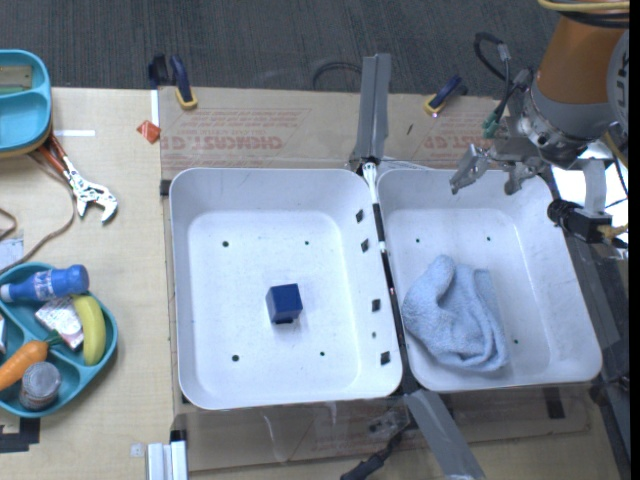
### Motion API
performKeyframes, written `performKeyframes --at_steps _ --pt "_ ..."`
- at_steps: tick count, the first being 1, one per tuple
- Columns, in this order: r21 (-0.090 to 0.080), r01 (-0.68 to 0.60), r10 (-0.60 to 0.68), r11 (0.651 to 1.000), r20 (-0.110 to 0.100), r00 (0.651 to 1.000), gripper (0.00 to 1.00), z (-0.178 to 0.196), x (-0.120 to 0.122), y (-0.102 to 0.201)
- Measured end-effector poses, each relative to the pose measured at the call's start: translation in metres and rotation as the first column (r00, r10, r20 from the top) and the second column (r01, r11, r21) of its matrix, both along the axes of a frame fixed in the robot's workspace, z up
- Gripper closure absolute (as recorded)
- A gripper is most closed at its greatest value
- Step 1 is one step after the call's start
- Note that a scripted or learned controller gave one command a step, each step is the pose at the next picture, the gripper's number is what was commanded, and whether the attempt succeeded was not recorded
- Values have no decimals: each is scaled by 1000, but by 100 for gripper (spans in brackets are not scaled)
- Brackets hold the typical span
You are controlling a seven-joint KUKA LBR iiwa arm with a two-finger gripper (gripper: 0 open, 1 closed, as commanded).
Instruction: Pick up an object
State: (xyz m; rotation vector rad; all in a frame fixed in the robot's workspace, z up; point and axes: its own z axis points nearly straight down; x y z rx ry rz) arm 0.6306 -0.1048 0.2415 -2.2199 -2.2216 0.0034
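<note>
Tool (490, 173) of mine is hovering over the right bin's (560, 373) far rim, fingers spread, gripping nothing. One blue cube (284, 302) is sitting in the left bin (200, 268), no long axis; one grey cloth (455, 313) is lying crumpled in the right.

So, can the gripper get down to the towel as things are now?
Probably yes. The gripper hangs over the far rim of the right bin, and the towel lies uncovered in that bin with nothing on top of it.

The arm (585, 38) is cut off by the top and right edges, so only its orange band and wrist show. At the left edge, a blue tray (25, 93) and a blue plate of toy food (105, 343) are cropped. The towel (455, 313) hides part of the right bin's floor (540, 258).
</note>
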Motion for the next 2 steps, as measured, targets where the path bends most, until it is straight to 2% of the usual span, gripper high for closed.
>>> performKeyframes --at_steps 1,2 --pt "1 -93 93 996 0 996 0 -23 -69 -26" --pt "1 23 -23 1000 4 1000 0 -149 -100 -13"
